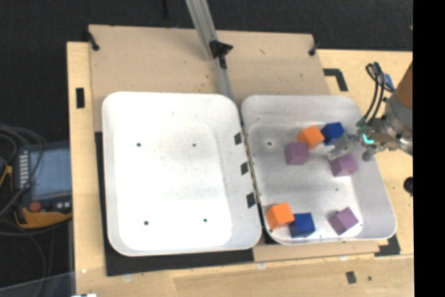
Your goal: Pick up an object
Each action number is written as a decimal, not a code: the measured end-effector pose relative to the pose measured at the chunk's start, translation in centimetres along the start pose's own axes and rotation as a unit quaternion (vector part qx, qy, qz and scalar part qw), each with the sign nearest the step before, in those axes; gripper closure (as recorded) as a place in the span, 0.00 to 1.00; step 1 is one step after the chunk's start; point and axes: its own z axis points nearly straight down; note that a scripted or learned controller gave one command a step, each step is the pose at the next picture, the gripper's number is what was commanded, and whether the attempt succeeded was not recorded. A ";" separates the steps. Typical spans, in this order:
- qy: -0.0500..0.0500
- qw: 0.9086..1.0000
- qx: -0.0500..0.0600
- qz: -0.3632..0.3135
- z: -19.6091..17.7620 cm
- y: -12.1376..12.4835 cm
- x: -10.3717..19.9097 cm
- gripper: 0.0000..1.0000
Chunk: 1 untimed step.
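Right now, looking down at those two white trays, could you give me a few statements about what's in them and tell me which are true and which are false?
1. All the blocks lie in the right bin. True.
2. There are three purple blocks in it. True.
3. The blue block near the front edge sits alone, far from the others. False: it touches an orange block.
4. The left bin holds a green block. False: it holds no blocks.
5. The gripper is over the right bin, beside a purple block. True.
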 end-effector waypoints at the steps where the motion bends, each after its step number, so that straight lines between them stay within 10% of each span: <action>1: -0.001 1.000 -0.002 0.000 -0.2 0.1 0.0 0.00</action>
